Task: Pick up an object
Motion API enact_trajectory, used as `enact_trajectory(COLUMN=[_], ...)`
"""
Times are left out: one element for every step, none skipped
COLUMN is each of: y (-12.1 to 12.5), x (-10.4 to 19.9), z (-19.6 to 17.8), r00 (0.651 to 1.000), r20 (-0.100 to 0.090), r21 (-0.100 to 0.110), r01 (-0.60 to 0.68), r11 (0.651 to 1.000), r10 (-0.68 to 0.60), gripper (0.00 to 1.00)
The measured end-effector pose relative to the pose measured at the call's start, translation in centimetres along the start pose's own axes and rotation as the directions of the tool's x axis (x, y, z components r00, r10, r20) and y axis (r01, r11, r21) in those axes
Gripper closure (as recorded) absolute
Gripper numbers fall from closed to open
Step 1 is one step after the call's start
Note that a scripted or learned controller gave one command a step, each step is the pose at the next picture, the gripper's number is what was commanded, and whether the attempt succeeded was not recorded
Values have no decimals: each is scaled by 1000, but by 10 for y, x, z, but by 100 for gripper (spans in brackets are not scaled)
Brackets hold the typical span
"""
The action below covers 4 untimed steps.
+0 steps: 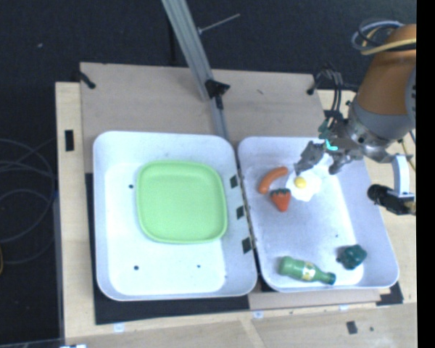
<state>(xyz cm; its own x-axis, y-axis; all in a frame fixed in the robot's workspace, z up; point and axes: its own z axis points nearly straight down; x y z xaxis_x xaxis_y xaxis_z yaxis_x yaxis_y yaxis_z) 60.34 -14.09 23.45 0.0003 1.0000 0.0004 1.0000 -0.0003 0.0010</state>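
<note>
Arm link: my arm (388, 85) shows a broad, rounded orange-brown shell at its upper end.
Wrist section: below the orange it turns grey, smooth and curved, with a darker band at the joint.
Cables: thin dark cables loop off my wrist on the side facing the bench's far edge; a pale hose or cable ring arcs above the orange shell.
Gripper: my gripper (320, 162) is dark metal and grey, two slim fingers (305, 159), blurred at the tips.
Marking: a small teal-green light or tag sits on the gripper body.
Side fitting: white bracket with a black knob beside the grey section.
</note>
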Motion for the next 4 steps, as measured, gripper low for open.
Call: enact_trajectory(y=[0,-3,-7,-8], x=[0,-4,-3,-4], z=[0,61,104,135], r00=[1000,1000,1000,1000], r20=[0,1,1,1], r21=[0,5,4,3], r01=[0,-1,-1,-1], r11=[1000,1000,1000,1000], r10=[0,1,1,1], gripper=[0,0,0,0])
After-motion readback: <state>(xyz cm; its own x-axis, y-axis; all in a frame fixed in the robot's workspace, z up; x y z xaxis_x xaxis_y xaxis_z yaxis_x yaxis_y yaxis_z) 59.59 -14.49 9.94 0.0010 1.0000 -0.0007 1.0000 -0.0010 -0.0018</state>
